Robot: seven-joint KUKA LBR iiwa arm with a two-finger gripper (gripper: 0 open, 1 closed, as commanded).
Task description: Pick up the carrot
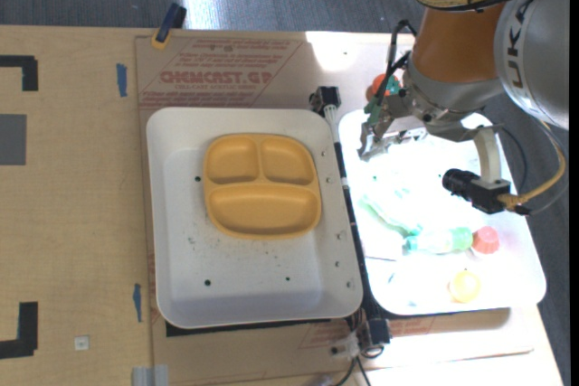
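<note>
A small orange carrot (379,87) with a green bit at its end shows at the far left corner of the right bin (520,280), partly hidden by the arm's wrist. My gripper (375,140) hangs over the bin's left side, just in front of the carrot and close to it. I cannot make out whether the carrot touches the gripper. The big orange band of the arm (461,4) covers the bin's far part.
The left bin (172,221) holds a yellow divided plate (262,183). In the right bin lie a pale green piece (387,214), a green item (461,239), a pink-red item (487,240) and a yellow item (464,286). A black part (470,185) juts from the arm.
</note>
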